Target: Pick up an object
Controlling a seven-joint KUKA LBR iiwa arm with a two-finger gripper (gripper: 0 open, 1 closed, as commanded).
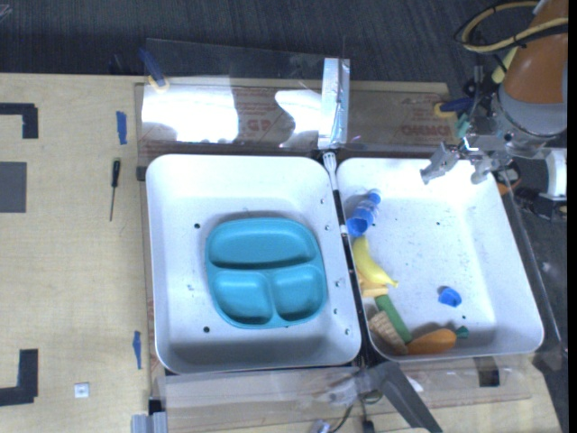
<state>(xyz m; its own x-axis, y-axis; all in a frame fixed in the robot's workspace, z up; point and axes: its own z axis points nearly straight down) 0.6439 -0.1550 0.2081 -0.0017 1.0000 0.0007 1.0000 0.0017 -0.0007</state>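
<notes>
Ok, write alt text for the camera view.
A robot gripper hovers over the right bin's far edge; small toys, among them a yellow banana and a carrot, crowd its near-left side. The left bin holds a blue divided tray.

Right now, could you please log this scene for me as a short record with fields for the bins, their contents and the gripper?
left bin: holds a blue divided tray
right bin: toy items along its left wall and near edge
along left wall: blue bottle, yellow banana
near edge: brush, orange carrot
loose on floor: small blue piece
gripper: above the right bin's far right corner, nothing seen between its fingers
</notes>
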